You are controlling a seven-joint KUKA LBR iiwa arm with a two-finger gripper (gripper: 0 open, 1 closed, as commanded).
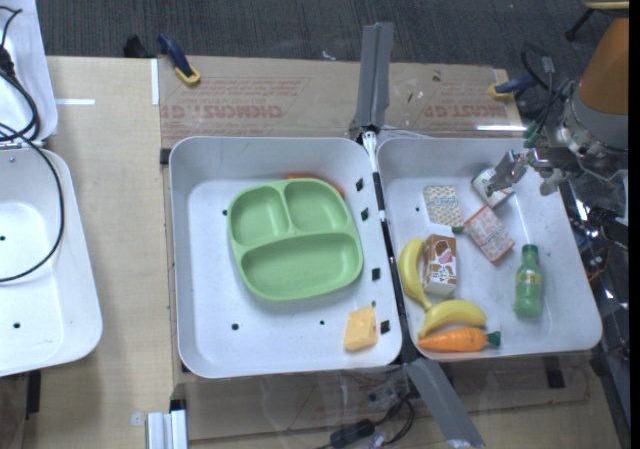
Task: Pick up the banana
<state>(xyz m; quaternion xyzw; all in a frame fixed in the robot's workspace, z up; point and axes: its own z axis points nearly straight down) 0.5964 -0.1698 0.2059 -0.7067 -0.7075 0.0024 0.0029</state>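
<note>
Two bananas lie in the right bin. One banana lies lengthwise along the bin's left wall, touching a small carton. The other banana curves near the front wall, just above a carrot. My gripper hangs over the bin's back right part, well up and to the right of both bananas. It is near a red-and-white packet, and nothing shows in its grasp.
The right bin also holds a green bottle and a pale patterned packet. In the left bin sit a green divided plate and a yellow wedge. A grey divider post stands between the bins at the back.
</note>
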